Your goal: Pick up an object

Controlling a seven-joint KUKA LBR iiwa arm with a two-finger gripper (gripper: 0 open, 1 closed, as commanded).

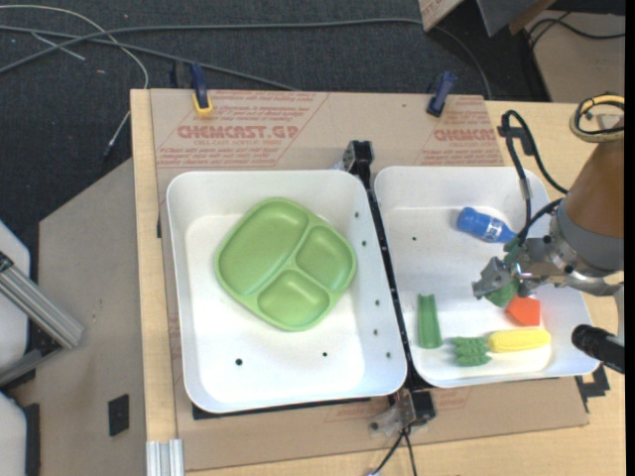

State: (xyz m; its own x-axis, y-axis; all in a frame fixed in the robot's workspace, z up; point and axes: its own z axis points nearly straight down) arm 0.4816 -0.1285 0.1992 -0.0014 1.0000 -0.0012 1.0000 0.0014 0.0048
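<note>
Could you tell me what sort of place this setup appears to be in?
Probably a robotics lab: a robot arm reaches over two white bins clamped to a cardboard-covered bench, with loose cables on the carpet.

bench [258, 127], 2 white bins [198, 355], clamps [201, 99]

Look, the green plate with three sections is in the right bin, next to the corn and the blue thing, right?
Not quite. In the camera view the green plate with three sections lies in the left bin. The corn and the blue thing are in the right bin, where the pincer is.
</note>
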